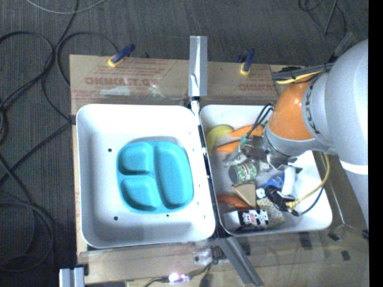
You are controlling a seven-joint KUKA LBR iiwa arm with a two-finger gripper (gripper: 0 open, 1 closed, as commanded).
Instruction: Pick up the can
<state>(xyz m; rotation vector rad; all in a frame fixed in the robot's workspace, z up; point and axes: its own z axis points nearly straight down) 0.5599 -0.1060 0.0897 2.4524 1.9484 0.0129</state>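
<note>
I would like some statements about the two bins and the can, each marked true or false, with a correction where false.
1. The blue divided tray lies in the left bin. True.
2. The can lies in the left bin. False: it lies in the right bin, among other things.
3. The arm reaches over the right bin. True.
4. The yellow round thing sits near the front edge of the right bin. False: it sits near the far edge, beside the wall between the bins.
5. The can stands on the blue divided tray. False: it is in the other bin.
</note>
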